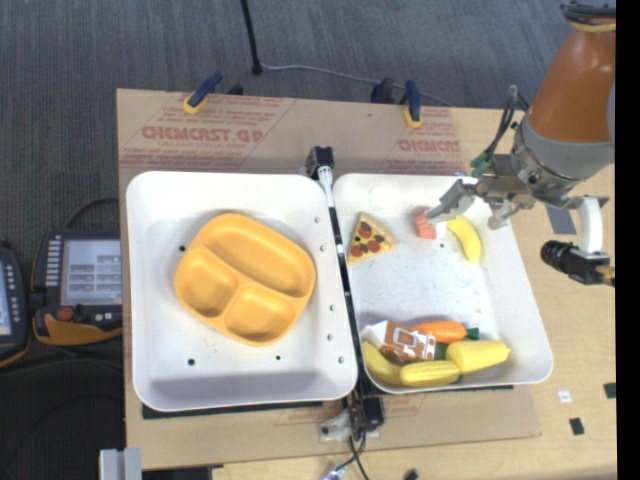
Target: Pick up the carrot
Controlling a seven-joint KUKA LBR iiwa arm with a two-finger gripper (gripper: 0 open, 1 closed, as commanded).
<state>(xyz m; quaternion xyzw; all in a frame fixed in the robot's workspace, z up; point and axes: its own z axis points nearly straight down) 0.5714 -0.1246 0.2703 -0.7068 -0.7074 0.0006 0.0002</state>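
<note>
Two white bins sit side by side on the counter (150, 118); the left bin (150, 268) holds one yellow divided plate (245, 278). In the right bin (520, 298) the carrot (442, 330) lies at the 6 o'clock end, wedged in a cluster: a brown snack packet (405, 342) touches its 9 o'clock side, a yellow corn-like piece (478, 353) lies at its 4 o'clock, and two more yellow pieces (415, 371) sit just below, against the near wall. At the bin's 12 o'clock end lie one pizza slice (368, 238), one small red piece (427, 228) and one banana (465, 238). The middle of the bin floor between the two groups is bare. The pincer (470, 200) hangs at 1 o'clock over the red piece and banana, fingers spread, pinching nothing, well apart from the carrot.
</note>
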